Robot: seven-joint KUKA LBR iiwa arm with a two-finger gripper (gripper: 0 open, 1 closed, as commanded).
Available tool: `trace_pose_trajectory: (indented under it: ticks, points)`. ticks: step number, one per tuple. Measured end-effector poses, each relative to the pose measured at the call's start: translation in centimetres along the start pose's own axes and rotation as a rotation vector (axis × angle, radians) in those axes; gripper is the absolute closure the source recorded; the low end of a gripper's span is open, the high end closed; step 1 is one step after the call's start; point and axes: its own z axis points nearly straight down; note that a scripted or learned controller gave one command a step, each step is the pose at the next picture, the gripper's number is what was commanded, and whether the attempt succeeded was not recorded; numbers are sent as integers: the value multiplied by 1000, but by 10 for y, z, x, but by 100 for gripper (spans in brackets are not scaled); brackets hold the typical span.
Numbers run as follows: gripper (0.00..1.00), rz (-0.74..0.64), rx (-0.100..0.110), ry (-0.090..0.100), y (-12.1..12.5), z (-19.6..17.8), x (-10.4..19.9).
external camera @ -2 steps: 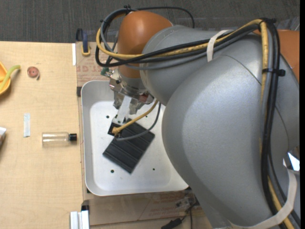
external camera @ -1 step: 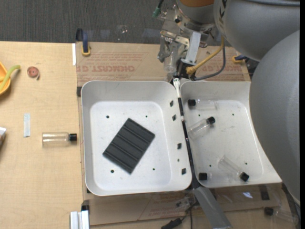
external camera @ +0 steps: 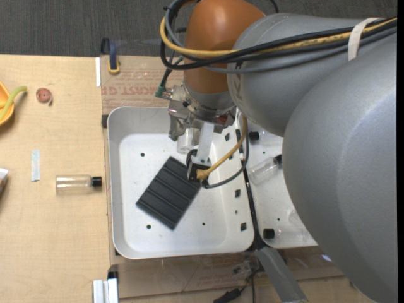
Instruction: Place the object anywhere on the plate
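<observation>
- The grey arm [external camera: 328, 137] reaches in over both bins, its wrist aimed down into the left bin [external camera: 126, 232].
- The black ribbed plate [external camera: 169, 192] lies flat and askew on that bin's floor, its face bare to receive something.
- The pincer [external camera: 188, 147] hangs just over the plate's upper corner, probably placed for a drop. I cannot tell whether it is spread or pinching anything.
- A clear bottle [external camera: 74, 182] lies on its side on the tabletop [external camera: 50, 245], outside the bins.

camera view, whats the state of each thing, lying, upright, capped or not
black ribbed slab, lying flat in the left bin, askew to its walls
clear bottle, on its side on the bench, black cap on
clear item, lying in the right bin
gripper, over the slab's upper right corner
</observation>
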Motion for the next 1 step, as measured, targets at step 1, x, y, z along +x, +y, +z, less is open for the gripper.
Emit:
trace_pose_trajectory:
  ticks: [1]
  points:
    - [100, 100, 1, -1, -91, 87, 9]
